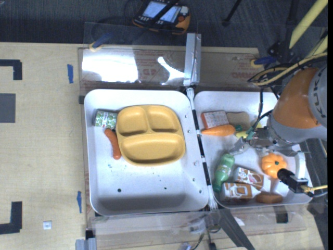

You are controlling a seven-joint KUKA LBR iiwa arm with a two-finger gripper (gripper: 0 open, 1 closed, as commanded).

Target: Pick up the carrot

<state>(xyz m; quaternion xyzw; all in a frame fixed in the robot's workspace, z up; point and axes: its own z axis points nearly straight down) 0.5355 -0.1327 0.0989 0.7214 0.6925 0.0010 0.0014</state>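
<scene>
Left white bin (pixel 99 181): yellow plastic three-compartment tray (pixel 150 133), set toward the far half. Small green-patterned can (pixel 105 120) lying on its side at the tray's left far corner. Reddish-orange sausage-shaped toy (pixel 113 142) lying along the tray's left edge, just beside it.

Right white bin (pixel 208 99): orange tapered toy carrot (pixel 219 130) lying flat near the far left corner, pointed end toward the divider between the bins, thick end toward the arm. Brown-and-white flat packet (pixel 214 119) just behind the carrot, touching or nearly so. Green plastic bottle (pixel 224 168) lying tilted near the divider, middle of the bin. Brown-and-white carton (pixel 244 184) lying on its side at the near edge, next to the bottle. Small orange pumpkin-shaped toy (pixel 274 164) on the right side of the bin. Brown oblong item (pixel 268 197) at the near right edge, kind unclear.

Grey arm with orange band (pixel 301 104): entering from the right, over the right bin. Two-finger gripper (pixel 248 139) low in the bin, just right of the carrot's thick end, apart from it; nothing seen between the fingers; whether released or clenched, cannot tell.

Beyond the bins: black handheld device with lit screen (pixel 161 13) on the dark floor.
</scene>
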